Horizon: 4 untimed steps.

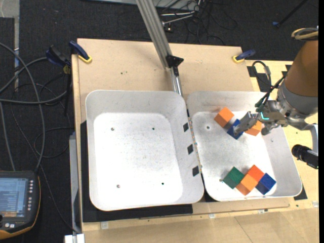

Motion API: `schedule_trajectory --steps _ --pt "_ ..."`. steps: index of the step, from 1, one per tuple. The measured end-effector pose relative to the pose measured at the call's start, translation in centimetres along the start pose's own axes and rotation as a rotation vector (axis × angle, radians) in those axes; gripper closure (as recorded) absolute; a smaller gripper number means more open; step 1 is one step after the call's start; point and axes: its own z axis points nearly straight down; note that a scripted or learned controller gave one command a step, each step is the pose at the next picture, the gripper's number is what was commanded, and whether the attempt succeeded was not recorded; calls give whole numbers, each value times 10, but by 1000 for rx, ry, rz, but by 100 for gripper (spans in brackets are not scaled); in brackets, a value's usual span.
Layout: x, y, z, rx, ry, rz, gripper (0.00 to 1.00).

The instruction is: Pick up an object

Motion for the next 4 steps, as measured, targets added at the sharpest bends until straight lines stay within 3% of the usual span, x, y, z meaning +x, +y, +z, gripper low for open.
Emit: schedule_trajectory --steps 1,4 --pt "0 1 -2 -4 -1 2 0" --pt "5 11 145 1 0 2 0"
